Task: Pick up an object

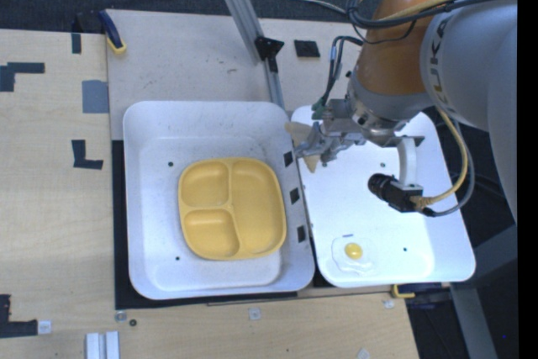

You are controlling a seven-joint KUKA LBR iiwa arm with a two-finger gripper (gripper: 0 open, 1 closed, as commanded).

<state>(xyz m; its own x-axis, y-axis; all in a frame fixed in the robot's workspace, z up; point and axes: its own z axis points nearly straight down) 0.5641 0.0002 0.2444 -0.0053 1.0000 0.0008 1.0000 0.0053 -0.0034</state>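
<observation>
Reaching in from 3 o'clock, the arm (pixel 420 38) hangs over the right bin (pixel 437 256). Its end effector (pixel 324 143) sits at the bin's 10 o'clock corner, near the wall between the two bins. A small tan thing (pixel 300 133) shows just beside its tip, but it is too blurry to tell if the tip is wide, narrow or holding it. A fried egg toy (pixel 352 253) lies at 6 o'clock in the right bin. A yellow tray (pixel 231 208) with three parts lies in the middle of the left bin (pixel 151 147). Both bins rest on the tabletop (pixel 50 181).
</observation>
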